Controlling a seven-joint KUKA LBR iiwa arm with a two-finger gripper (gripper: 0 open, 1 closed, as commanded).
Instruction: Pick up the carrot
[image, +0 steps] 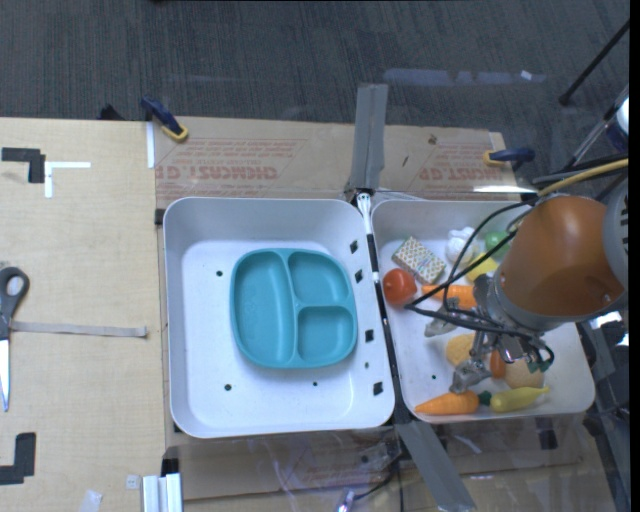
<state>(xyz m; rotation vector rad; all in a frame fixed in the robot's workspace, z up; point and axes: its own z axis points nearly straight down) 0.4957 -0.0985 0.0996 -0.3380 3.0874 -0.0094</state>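
Note:
The carrot (447, 403), orange with a small green end, lies along the front wall of the right bin (400, 380). The arm's orange band (556, 258) hangs over that bin's right half, and the gripper (469, 377) points down just above and to the right of the carrot. Nothing is visibly held in the gripper. Cables and the wrist hide part of the bin floor behind it.
Around the gripper lie a yellow fruit (520, 398), a yellow piece (458, 349), an orange piece (456, 296), a red tomato (398, 286) and a patterned box (418, 259). The left bin (190, 380) holds a teal divided plate (295, 307). Scissors (10, 300) lie far left.

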